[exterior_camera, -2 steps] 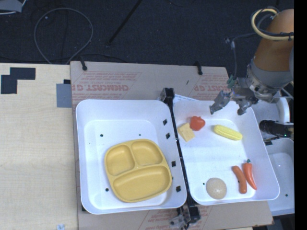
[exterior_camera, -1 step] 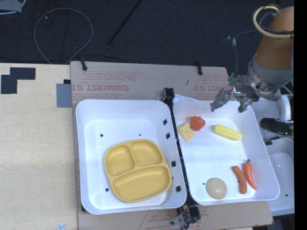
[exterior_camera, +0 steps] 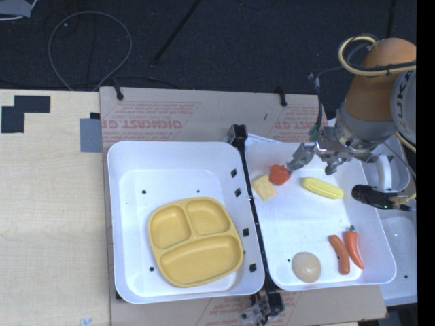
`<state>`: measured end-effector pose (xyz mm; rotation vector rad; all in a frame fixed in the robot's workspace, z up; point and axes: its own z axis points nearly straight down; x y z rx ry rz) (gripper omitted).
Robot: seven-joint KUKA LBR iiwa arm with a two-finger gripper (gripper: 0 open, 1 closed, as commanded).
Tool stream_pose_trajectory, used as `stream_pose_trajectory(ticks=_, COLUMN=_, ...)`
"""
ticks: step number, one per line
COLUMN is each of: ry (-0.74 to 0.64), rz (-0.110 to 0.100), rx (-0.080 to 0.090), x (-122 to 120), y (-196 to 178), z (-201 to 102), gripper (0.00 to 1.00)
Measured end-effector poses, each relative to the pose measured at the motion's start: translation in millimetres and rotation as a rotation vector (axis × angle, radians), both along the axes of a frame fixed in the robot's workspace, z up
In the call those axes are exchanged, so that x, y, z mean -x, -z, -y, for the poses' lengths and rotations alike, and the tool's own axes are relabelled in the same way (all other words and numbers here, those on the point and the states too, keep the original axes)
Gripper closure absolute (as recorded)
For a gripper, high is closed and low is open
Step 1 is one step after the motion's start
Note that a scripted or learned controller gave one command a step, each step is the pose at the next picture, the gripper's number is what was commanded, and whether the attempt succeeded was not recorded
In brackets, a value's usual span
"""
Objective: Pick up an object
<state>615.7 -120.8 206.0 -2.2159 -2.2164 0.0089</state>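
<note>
Step in hand: we are judging that we are lining the gripper up over the right bin, near its back edge, with nothing between its fingers.
Pincer: we are seeing its two fingers spread, one slanting down-left toward the tomato, the other pointing down on the corn's side.
Nearest thing: we are taking the tomato as the likeliest pick; it is sitting just beside the left fingertip and touching the cheese wedge.
Doing it well: we are advising a straight descent with one finger on each side of the tomato, since the cheese is crowding one side and the bin wall is near.
Risk: we are expecting a round, smooth toy to roll or squirt out if the fingers are closing off-centre.
Right bin: we are counting the tomato, the cheese wedge, the corn, two carrots lying side by side, and a pale egg at the front.
Left bin: we are seeing the left bin holding a yellow divided plate, its compartments bare.
</note>
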Motion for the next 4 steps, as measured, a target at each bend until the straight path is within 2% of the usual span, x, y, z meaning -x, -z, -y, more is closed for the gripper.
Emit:
stream_pose_trajectory(ticks=2, ry=0.001, rz=0.002, rx=0.000, x=8, y=117, z=-4, gripper=0.00)
stream_pose_trajectory(ticks=3, ry=0.005, rz=0.004, rx=0.000, x=7, y=104, z=-3, gripper=1.00)
stream_pose_trajectory(ticks=4, ry=0.006, rz=0.013, rx=0.002, x=9, y=42, z=3, gripper=1.00)
